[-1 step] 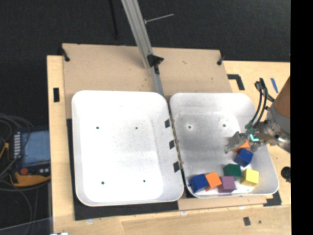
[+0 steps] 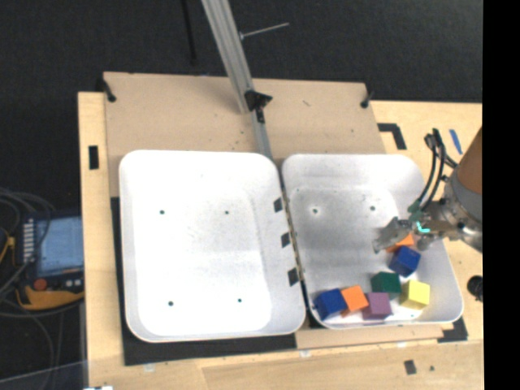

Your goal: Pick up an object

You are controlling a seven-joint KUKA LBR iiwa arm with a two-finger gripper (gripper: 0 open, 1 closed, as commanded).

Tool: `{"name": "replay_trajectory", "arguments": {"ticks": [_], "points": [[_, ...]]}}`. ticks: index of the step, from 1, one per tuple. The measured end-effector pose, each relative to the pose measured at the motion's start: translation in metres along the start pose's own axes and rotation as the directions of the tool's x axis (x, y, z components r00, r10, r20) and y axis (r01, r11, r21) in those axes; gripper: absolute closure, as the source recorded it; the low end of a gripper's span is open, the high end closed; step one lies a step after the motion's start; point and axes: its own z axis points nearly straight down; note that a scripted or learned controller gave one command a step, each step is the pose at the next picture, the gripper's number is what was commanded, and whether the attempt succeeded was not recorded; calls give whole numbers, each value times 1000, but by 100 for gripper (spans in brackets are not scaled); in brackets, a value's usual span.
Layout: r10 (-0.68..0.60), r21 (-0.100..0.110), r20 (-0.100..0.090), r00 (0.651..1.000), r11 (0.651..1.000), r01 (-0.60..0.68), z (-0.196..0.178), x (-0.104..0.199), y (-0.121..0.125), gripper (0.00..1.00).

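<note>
Nearest the camera, along the front wall of the right bin [image 2: 357, 169], lie a blue block [image 2: 329, 301], an orange one [image 2: 354, 297], a purple one [image 2: 379, 304], a yellow one [image 2: 418, 292] and a green one [image 2: 387, 282]. Just behind them another blue cube [image 2: 404, 260] sits under the pincer [image 2: 398, 236], which hangs close above it; whether it is released or clenched I cannot tell. Nothing looks lifted yet, so the pick seems unfinished. The left bin [image 2: 203, 242] lies beside it on the desk [image 2: 236, 112].

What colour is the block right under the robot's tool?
Blue block, seen in the camera view, just below the tool.

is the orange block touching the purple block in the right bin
Touching. The camera view shows the orange block and the purple block side by side with no white floor between them.
</note>
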Motion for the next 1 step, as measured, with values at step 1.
{"name": "replay_trajectory", "arguments": {"ticks": [1], "points": [[3, 8, 1, 1000, 1000, -3, 62, -2, 2, 0]]}}
